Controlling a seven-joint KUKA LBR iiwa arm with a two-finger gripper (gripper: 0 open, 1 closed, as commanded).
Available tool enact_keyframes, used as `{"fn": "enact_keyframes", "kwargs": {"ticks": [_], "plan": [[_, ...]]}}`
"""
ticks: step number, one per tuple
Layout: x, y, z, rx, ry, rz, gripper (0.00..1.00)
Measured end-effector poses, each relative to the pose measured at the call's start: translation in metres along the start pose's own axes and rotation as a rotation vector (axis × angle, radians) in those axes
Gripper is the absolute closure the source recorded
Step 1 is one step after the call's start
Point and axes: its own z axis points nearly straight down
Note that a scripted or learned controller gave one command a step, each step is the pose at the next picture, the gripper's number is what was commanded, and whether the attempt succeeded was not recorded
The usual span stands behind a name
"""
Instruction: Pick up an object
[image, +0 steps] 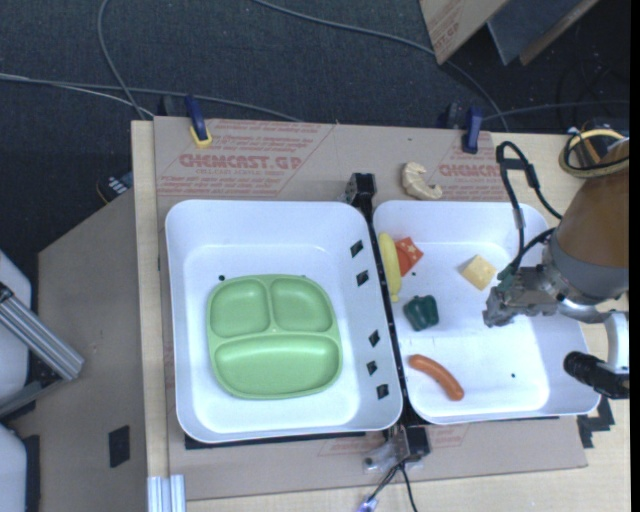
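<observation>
1 yellow block (479, 271) just beside gripper (497, 312), up-left of it

Camera: one, fixed high above the bench (250, 150), tilted down.
Facing: both white bins — left bin (190, 240), right bin (520, 395).
Distance: far enough for surrounding floor.
Arm side: arm (600, 240) enters right.

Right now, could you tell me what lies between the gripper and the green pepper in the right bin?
Nothing: in the camera view, bare white floor of the right bin separates the gripper from the green pepper.
</observation>
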Motion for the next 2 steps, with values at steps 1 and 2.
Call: {"fn": "enact_keyframes", "kwargs": {"ticks": [1, 2], "plan": [[0.000, 0.002, -0.049, -0.002, -0.001, -0.001, 1.00], [0.057, -0.007, -0.049, 0.006, 0.005, -0.006, 1.00]]}}
